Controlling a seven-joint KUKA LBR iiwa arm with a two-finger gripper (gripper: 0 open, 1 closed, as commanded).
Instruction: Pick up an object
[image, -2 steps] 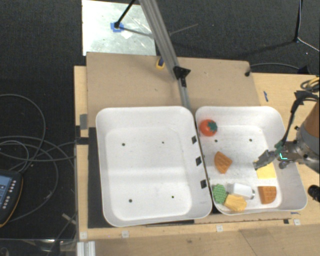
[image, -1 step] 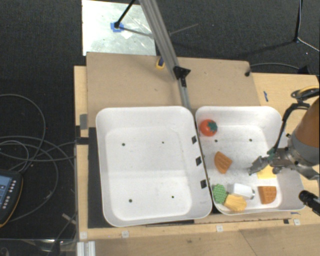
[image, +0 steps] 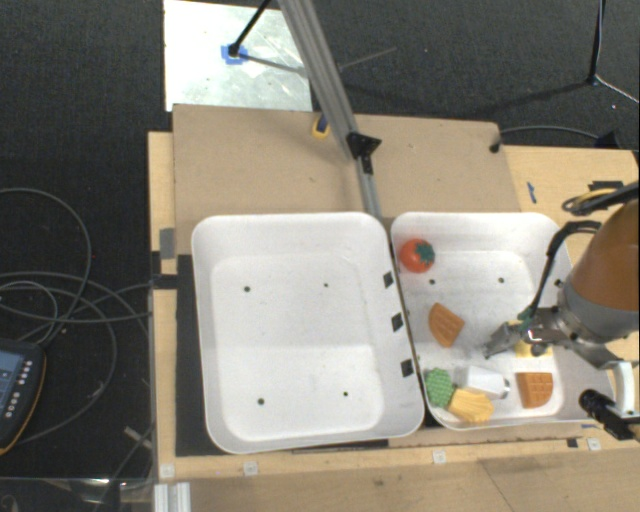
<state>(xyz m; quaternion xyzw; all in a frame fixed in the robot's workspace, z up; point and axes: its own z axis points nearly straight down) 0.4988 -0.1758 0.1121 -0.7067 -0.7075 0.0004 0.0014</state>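
Table (image: 250, 160), tan board over dark carpet with cables at 9 o'clock. Left bin (image: 300, 330); right bin (image: 480, 235) holding the objects: red-green ball (image: 416, 255) at 11 o'clock, orange wedge (image: 446, 324) centrally, green, yellow, white and orange pieces along 6 o'clock. Arm (image: 610, 280) cut off at 3 o'clock; pincer (image: 512, 340) blurred, state indeterminable.

One fixed camera is looking down at a slant from above the desk (image: 250, 160), taking in both white bins (image: 300, 235), the dark floor around them, and the arm (image: 610, 270) entering from the right edge.
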